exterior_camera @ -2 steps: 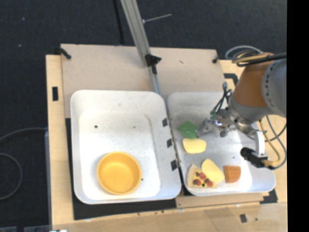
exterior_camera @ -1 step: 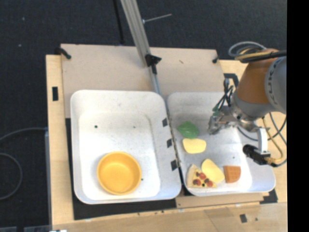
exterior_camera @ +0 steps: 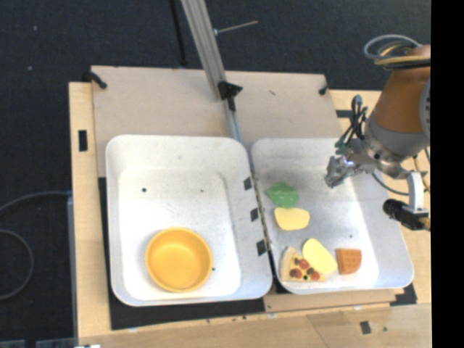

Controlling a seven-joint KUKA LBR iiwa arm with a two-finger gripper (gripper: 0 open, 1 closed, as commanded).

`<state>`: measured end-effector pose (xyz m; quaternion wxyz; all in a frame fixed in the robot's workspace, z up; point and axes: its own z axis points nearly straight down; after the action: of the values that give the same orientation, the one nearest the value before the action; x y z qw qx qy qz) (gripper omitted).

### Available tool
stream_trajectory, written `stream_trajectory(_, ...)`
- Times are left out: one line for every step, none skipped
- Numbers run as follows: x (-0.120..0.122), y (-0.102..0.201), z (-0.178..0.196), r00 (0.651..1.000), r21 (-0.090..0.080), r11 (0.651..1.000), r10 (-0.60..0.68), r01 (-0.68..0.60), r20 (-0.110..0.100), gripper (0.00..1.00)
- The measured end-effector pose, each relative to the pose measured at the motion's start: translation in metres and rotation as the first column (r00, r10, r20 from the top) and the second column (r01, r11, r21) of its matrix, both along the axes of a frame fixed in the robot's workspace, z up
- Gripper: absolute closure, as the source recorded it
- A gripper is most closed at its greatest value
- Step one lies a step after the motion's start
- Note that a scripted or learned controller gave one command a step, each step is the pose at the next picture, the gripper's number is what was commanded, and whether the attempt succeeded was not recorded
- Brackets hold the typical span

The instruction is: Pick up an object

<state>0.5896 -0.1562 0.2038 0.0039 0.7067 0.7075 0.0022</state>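
step: approach, nothing grasped yet | gripper (exterior_camera: 335, 171): above right bin (exterior_camera: 377, 267), upper part; whether jaws are spread or pressed, I cannot tell | objects: green piece (exterior_camera: 281, 193), pale yellow piece (exterior_camera: 291, 218), orange block (exterior_camera: 349, 260) lie near front-left of it | next: move over one piece, descend

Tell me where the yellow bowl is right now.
The yellow bowl sits in the left bin, in its near corner close to the divide, apart from the food pieces in the right bin.

A metal pole (exterior_camera: 210, 49) slants across the brown board (exterior_camera: 159, 100) behind two white bins (exterior_camera: 123, 158).
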Motion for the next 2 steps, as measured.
stream_trajectory(0.002,-0.002,0.055,1.000,0.000,1.000,0.002,-0.002,0.000,1.00)
stream_trajectory(0.008,0.050,0.064,1.000,0.003,1.000,0.006,-0.006,-0.004,1.00)
